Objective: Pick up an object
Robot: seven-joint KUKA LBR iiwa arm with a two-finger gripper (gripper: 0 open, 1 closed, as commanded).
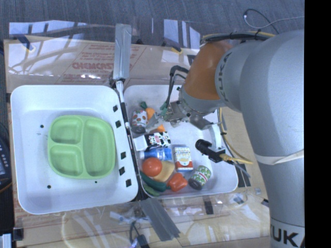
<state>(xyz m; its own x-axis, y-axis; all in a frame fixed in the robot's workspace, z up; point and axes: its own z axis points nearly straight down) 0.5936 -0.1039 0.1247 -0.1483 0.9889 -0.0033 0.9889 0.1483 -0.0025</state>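
My gripper [166,113] hangs low over the upper part of the right bin [227,182], reaching in from the right. It is just right of a small orange thing [150,112] and a speckled round can [138,119]. Just below it lies a black-and-white cow-patterned carton [158,138]. Further down lie a blue bottle [158,153], a red tomato [152,167], an orange-labelled box [182,158], a red pepper [177,181] and a green-labelled can [200,177]. Nothing is visibly held.
The left bin [26,190] holds a green divided plate [81,146]. A black-clipped divider wall [124,138] separates the two bins. My arm's grey and orange body [232,81] covers the right bin's upper right side.
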